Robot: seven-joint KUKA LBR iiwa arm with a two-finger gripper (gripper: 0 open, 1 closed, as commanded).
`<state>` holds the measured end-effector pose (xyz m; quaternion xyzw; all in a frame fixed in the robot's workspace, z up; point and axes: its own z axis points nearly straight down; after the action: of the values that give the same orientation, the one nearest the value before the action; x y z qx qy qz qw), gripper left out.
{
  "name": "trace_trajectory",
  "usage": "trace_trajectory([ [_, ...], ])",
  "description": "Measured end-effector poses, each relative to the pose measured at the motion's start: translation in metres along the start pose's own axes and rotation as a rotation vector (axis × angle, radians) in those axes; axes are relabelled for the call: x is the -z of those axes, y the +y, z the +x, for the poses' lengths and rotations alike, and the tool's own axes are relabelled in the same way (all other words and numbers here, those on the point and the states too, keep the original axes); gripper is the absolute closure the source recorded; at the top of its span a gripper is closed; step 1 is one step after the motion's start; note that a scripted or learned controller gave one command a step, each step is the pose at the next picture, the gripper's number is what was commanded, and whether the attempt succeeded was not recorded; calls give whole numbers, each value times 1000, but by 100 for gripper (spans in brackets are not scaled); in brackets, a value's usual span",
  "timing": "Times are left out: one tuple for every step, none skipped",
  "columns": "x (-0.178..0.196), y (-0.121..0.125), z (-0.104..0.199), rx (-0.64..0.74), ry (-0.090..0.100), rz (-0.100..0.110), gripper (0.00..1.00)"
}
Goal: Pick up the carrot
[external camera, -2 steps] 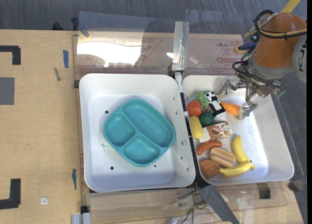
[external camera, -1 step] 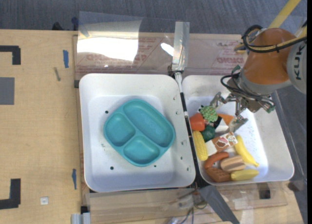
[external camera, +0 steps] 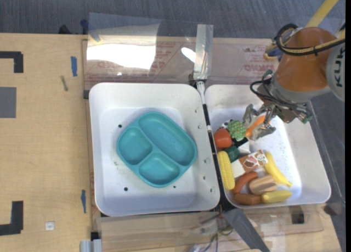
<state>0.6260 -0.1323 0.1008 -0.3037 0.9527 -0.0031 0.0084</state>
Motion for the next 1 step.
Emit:
trace_trajectory([
  [91, 58, -53, 49, -2, -3, 100],
])
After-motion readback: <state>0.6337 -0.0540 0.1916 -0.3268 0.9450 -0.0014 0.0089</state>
